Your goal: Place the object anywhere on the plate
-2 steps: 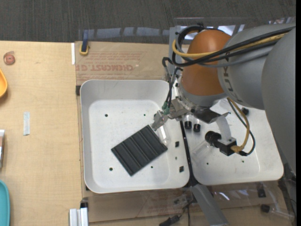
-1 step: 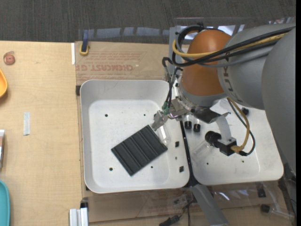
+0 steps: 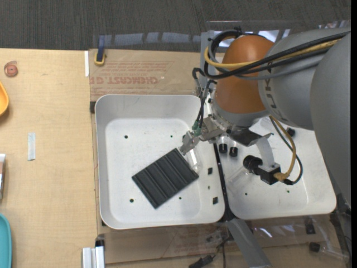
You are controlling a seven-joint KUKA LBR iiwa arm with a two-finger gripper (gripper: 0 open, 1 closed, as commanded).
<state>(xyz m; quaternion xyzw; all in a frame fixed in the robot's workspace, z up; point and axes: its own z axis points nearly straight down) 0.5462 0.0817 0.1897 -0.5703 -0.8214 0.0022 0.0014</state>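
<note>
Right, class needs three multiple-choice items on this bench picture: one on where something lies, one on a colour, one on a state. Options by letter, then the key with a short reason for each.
1. Where does the ribbed plate lie?
A. In the left bin
B. In the right bin
C. On the cardboard behind the bins

2. What colour is the ribbed plate?
A. White
B. Orange
C. Dark grey

3. How does the plate sit in its bin?
A. Standing on edge against the wall
B. Flat on the floor, turned at a slant to the walls
C. Flat, square with the walls

Key:
1 A: the ribbed plate rests inside the left bin, with the claw just above its upper corner.
2 C: its grooved face is dark grey against the white floor.
3 B: its edges run diagonally to the bin walls, and it lies flat.
</note>
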